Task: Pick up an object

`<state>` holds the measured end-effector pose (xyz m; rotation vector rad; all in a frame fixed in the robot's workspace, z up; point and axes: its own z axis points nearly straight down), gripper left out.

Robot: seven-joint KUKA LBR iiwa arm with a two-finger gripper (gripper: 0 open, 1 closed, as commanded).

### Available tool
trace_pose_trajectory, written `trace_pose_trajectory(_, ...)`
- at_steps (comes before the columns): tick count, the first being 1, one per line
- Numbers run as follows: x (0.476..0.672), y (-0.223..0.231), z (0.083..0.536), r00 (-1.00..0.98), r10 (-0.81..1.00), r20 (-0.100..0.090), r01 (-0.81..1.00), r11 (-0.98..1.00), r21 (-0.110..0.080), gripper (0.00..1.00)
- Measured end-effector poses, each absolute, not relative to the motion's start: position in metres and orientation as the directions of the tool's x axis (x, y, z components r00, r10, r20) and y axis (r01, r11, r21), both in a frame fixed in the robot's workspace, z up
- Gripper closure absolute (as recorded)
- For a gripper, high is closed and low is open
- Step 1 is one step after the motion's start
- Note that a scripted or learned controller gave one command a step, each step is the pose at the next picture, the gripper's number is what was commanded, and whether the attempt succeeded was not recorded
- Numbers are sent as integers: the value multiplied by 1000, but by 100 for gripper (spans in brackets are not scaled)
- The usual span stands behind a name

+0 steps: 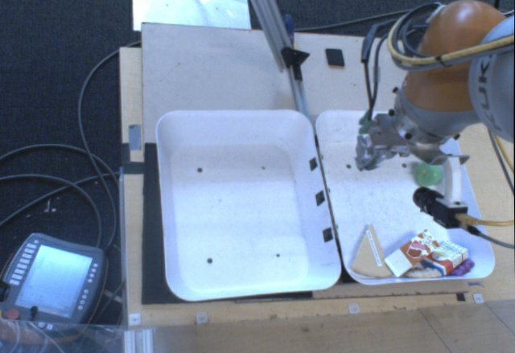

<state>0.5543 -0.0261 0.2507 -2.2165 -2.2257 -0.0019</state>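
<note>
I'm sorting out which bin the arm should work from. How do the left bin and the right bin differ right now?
The left bin shows bare white floor with a few dark dots, while the right bin holds things: a tan wedge, a colourful packet and a green object. The arm's pincer is above the right bin, not the left bin. Both are shallow, white and sit side by side.

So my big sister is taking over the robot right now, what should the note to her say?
Gripper: over the right bin, upper left part; nothing seen between its fingers.
Things: tan wedge and colourful packets at the bin's near edge; green object partly behind the arm.
Done: nothing picked yet.
Left: grab one object and lift it.
</note>
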Motion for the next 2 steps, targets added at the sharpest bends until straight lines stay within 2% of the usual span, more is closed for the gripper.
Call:
trace_pose_trajectory(1, 550, 27, 249, -5, 1000, 1, 1000, 5, 1, 100)
trace_pose_trajectory(2, 562, 70, 246, -4, 1000, 1, 1000, 4, 0, 100)
